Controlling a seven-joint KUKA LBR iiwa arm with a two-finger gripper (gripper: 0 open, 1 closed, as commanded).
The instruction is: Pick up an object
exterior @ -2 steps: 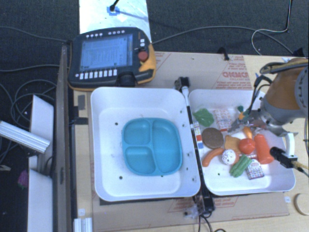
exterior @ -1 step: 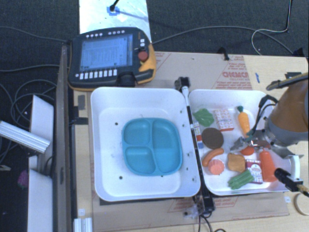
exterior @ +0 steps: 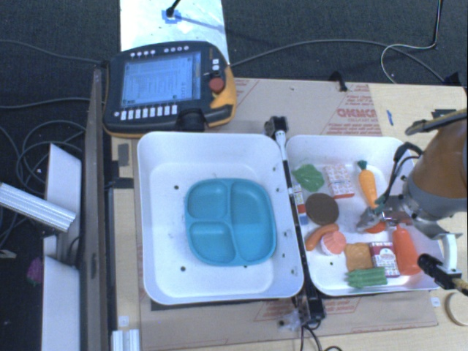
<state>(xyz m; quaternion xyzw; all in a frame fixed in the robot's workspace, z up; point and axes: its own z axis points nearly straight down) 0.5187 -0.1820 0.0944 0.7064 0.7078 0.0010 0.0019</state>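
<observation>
My gripper (exterior: 373,219) hangs low over the right bin (exterior: 380,146), reaching in from the right. It sits just above a small red piece (exterior: 375,228) near the bin's middle right. An orange carrot (exterior: 367,184) lies just behind it, and a red bottle (exterior: 406,250) lies just in front. A brown round disc (exterior: 322,208), a green leafy piece (exterior: 308,176) and a pink-and-white packet (exterior: 339,180) are to its left. The arm hides part of the bin's right side.
The left bin (exterior: 164,168) holds a blue divided plate (exterior: 230,221). Along the right bin's front lie an orange sausage (exterior: 319,235), a pink round piece (exterior: 334,244), a tan cracker (exterior: 357,256), a red box (exterior: 385,258) and a green pod (exterior: 366,277). A teach pendant (exterior: 168,85) rests behind the bins.
</observation>
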